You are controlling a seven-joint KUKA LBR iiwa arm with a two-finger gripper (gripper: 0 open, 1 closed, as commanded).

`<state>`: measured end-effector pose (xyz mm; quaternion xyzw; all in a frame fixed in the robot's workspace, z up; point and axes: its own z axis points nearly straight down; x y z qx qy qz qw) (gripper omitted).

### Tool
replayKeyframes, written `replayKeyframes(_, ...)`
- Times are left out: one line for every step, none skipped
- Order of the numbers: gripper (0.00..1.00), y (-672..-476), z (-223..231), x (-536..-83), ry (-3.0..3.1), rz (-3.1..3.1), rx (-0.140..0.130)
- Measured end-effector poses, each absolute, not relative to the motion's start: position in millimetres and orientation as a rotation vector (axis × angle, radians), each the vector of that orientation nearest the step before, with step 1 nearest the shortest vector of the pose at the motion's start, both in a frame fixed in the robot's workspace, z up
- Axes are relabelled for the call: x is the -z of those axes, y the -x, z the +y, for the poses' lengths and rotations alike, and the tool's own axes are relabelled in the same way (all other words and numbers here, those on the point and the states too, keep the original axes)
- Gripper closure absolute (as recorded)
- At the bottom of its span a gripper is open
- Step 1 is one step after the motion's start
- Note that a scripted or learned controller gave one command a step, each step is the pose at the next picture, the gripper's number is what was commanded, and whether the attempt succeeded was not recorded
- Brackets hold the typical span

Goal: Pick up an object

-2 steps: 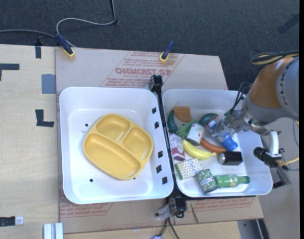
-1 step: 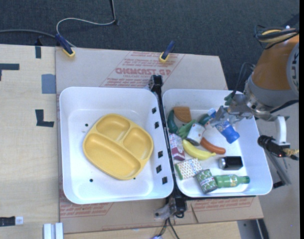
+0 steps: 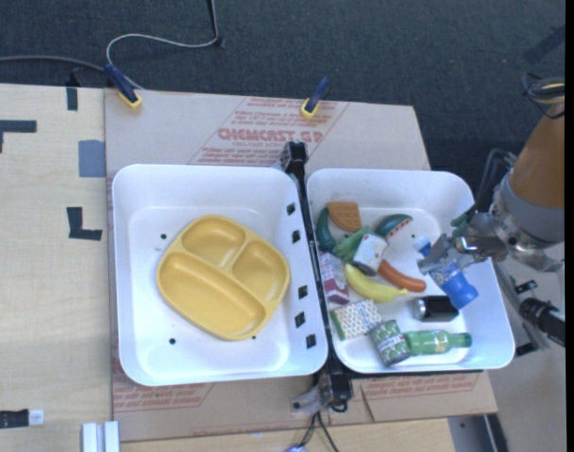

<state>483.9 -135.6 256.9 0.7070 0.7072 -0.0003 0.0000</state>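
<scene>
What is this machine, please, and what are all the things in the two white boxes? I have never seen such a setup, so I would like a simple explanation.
This is one picture, taken by a fixed camera above a bench, looking down at a slant. The grey and orange shape at the right is a robot arm. Its end carries a gripper, a metal hand with two fingers, now low over the right bin.

That bin holds small objects in a pile: a banana, a green bottle, a blue object just beside the gripper, a black object, an orange carrot-like piece and others. The left bin holds a yellow divided tray.

The arm's job is to pick up an object. I cannot tell whether it holds anything yet.
</scene>
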Motion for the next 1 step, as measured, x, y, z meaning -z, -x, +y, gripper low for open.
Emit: replayKeyframes(1.0, -484.1, -48.5, -257.9, -2.219, 2.225, 0.0)
